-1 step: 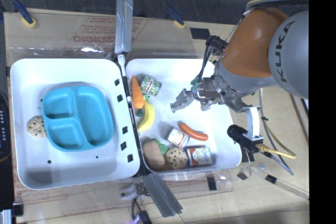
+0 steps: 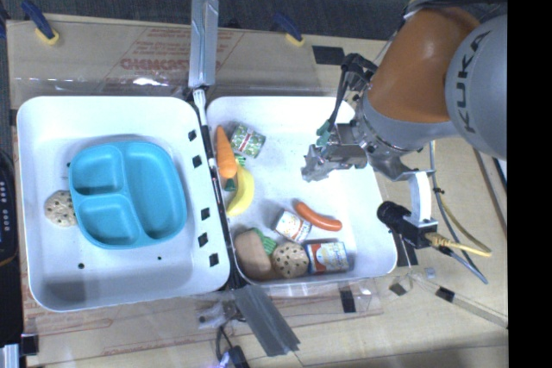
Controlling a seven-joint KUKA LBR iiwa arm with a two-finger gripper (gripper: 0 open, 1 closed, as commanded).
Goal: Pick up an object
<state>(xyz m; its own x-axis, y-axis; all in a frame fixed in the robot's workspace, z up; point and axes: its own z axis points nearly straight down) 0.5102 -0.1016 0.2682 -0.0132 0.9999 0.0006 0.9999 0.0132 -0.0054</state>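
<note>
The claw (image 2: 317,165) was small and dark against the white bin floor; whether its fingers stood open or closed could not be told, and no object was seen between them. The arm (image 2: 431,82) covered the far right corner of the right bin (image 2: 285,112), hiding whatever lay beneath it. A cookie (image 2: 59,207) in the left bin (image 2: 103,280) was partly tucked under the left edge of the blue divided tray (image 2: 129,190).

The arm entered from the right, its orange band uppermost, with the wrist bent down and to the left so that the claw hung over a bare patch of the right bin, right of centre.

Candidate objects all lay in the right bin, apart from the claw. A carrot (image 2: 225,152) and a banana (image 2: 241,194) lay along the left wall, touching each other. A small green-labelled can (image 2: 247,140) sat just right of the carrot's far end. A sausage (image 2: 318,216) lay nearer, beside a small tin (image 2: 292,226). Along the near wall sat a potato (image 2: 251,250), a second cookie (image 2: 291,259) and a labelled can (image 2: 327,255), crowded together; their labels were illegible.
</note>
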